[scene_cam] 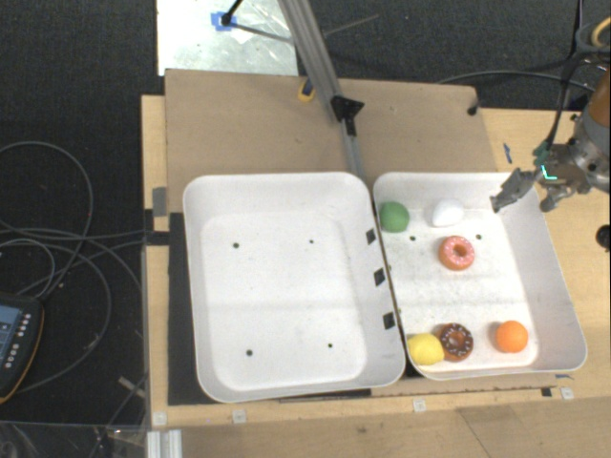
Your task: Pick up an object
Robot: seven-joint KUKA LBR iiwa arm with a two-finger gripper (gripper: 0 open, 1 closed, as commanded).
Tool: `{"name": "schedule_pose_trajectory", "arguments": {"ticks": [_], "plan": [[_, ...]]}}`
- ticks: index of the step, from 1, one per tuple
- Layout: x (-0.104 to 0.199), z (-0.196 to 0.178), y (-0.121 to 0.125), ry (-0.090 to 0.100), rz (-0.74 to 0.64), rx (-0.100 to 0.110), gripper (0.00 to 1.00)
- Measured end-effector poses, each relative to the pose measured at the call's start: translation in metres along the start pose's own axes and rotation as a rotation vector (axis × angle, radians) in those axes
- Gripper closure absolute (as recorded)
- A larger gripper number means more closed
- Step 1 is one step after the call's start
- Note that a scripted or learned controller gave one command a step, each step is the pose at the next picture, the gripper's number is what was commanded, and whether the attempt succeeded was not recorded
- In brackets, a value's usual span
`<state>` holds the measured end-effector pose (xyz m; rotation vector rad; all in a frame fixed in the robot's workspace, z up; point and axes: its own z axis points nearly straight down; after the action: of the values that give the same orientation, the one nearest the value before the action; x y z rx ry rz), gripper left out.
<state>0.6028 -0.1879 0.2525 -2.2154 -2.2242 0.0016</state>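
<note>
Camera view is looking down at a slant on a tan wooden bench [248, 122] carrying two shallow white plastic bins side by side. Lying on the left is the left white bin [286, 284], showing only its bare floor with a few small dark dots. Sitting just beside it is the right white bin [558, 284], holding six small objects. Near its far left corner a round green ball [393, 217] is resting, with a white rounded lump [447, 214] near it. A pink-frosted ring doughnut [457, 253] is lying toward the middle. Along the near edge, a yellow lemon-shaped object [426, 349] is touching a dark chocolate doughnut [456, 342], and a round orange fruit [512, 337] is sitting apart to their right. At the far right, the grey two-finger gripper [527, 194] is hovering over the bin's far right rim, its fingers spread apart and grasping nothing.
</note>
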Motion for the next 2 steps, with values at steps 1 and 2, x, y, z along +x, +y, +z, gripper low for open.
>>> {"name": "schedule_pose_trajectory", "arguments": {"ticks": [1, 2], "plan": [[0.000, -0.002, 0.001, -0.002, -0.002, -0.003, 0.00], [-0.002, 0.039, 0.000, -0.001, 0.002, 0.000, 0.00]]}}
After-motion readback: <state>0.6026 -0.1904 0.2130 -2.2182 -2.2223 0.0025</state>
